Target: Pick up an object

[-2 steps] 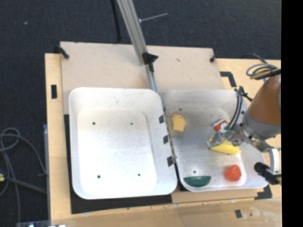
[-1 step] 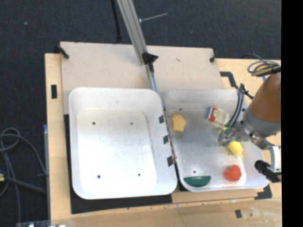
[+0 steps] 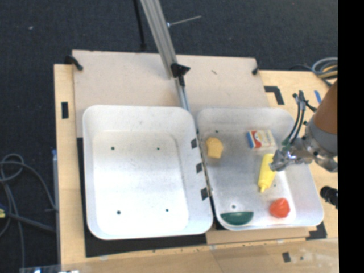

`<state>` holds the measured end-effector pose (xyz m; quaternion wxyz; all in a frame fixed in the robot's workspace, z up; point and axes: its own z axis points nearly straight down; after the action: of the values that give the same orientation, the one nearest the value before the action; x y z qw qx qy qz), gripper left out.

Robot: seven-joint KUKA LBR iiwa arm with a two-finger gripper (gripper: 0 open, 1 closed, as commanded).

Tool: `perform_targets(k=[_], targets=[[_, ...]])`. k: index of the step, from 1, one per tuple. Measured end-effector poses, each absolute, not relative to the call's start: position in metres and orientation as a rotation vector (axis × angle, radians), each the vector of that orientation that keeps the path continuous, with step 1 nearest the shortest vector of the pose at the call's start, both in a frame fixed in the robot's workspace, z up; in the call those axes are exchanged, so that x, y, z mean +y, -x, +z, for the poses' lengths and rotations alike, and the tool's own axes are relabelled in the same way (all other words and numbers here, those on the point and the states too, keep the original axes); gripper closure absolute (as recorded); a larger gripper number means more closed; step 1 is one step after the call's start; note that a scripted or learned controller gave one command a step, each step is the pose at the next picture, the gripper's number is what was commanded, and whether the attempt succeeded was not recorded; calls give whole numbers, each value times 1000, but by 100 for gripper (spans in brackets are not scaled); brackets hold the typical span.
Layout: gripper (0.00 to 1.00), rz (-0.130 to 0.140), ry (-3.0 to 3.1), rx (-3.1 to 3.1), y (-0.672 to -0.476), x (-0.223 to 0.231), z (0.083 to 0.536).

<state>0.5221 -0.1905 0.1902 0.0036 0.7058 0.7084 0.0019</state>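
Gripper (image 3: 278, 161) overlaps the yellow bottle (image 3: 265, 174) (arm cut off at right).

We see a small metallic, silver-grey gripper (image 3: 280, 161). Just behind it sits a bulkier grey wrist housing (image 3: 319, 147), and above that an orange band (image 3: 329, 108). Thin dark and greenish cables (image 3: 296, 117) loop alongside the wrist down toward the gripper.

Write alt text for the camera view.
A grey robot arm's gripper sits low over the right shallow white bin, at the upper end of a yellow plastic bottle. The bin also holds a tan lump, a red-and-white box, an orange ball and a dark green bowl.
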Motion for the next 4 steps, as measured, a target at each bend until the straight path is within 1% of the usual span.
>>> perform_targets(k=[1,2,3,4], targets=[[100,6,-2211,2221,-524,-192,241],[100,4,-2211,2229,-552,-145,245],[100,0,-2215,2229,-564,-93,235],[100,2,-2213,2228,-583,-39,228]])
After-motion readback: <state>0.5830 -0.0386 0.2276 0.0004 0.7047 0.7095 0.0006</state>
